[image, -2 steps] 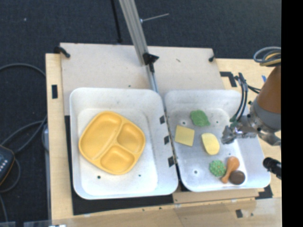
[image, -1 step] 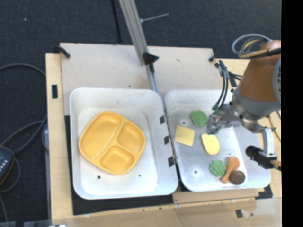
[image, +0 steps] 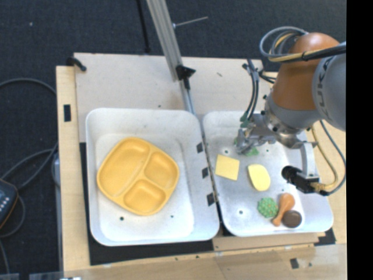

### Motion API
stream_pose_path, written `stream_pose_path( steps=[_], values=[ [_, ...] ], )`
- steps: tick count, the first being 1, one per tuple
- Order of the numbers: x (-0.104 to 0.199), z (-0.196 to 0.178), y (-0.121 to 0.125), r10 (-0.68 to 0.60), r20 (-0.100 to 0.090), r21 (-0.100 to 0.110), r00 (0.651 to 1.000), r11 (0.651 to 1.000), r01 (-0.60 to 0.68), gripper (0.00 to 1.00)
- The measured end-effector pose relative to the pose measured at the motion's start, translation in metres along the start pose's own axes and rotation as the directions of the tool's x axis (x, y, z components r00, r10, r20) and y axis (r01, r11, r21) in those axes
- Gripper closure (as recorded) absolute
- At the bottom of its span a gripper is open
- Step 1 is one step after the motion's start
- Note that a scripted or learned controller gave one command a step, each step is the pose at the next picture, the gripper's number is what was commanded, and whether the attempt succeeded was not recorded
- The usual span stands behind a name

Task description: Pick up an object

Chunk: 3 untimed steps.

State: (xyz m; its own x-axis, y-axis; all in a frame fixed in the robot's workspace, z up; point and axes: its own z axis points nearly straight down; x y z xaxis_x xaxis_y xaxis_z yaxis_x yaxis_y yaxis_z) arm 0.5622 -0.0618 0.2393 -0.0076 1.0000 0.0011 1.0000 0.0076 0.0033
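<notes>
**Claw low at the back of the right bin, over a small green piece**

The gripper (image: 249,143) sits low in the right bin (image: 233,223), near its back-left part. Right under the tips there is a small green object (image: 251,151), partly hidden by the metal, so its shape and long axis can't be read. Can't tell whether the claw is spread or closed, or whether it has anything in it; the green bit looks beside/under the tips, not clearly clamped.

Other candidates lie toward the camera from the claw:
- yellow square slice (image: 227,168), flat, just fwd and a bit left, nearest after the green piece.
- yellow oval piece (image: 259,177), flat, long axis approx. front-to-back, just fwd.
- green knobbly ball (image: 267,207) and orange drumstick (image: 285,209), touching or nearly so, at the front-right, farthest off.

Left bin (image: 93,121) carries a yellow divided plate (image: 137,175) w/ 3 compartments, well apart from the arm.

Judgement: the green piece is the likely target, as 1 short drop would reach it.
</notes>
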Motion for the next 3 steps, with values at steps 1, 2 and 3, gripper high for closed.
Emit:
stream_pose_path(
  steps=[1,2,3],
  values=[
    [0.042,-0.008,0.022,0.001,0.000,0.001,1.000,1.000,-0.001,1.00],
    [0.088,0.002,0.046,0.001,0.001,0.002,1.000,1.000,-0.001,1.00],
    [0.137,0.011,0.061,0.001,0.001,0.002,1.000,1.000,-0.001,1.00]
  ],
)
